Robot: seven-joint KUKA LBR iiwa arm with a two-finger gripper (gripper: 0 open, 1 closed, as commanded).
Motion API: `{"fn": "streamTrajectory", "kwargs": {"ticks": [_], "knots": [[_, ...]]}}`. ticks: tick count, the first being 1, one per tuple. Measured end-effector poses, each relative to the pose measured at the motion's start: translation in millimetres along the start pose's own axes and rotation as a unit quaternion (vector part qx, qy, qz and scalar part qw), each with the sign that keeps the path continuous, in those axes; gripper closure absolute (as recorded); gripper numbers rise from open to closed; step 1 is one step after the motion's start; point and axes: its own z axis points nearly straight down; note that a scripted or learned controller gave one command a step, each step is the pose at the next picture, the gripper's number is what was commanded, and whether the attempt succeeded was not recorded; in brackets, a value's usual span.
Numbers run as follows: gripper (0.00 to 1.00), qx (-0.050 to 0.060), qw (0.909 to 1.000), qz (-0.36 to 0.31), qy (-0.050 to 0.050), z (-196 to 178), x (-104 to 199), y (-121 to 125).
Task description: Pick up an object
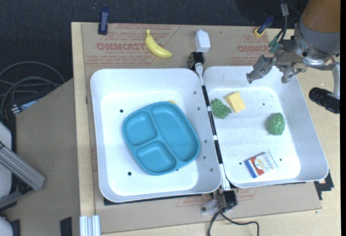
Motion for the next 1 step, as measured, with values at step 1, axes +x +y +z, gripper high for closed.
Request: {"fn": "streamTrajectory", "kwargs": {"ticks": [1], "knots": [[0.0, 0.002, 1.0, 0.0, 0.0, 116.0, -15.7, 48.6]]}}
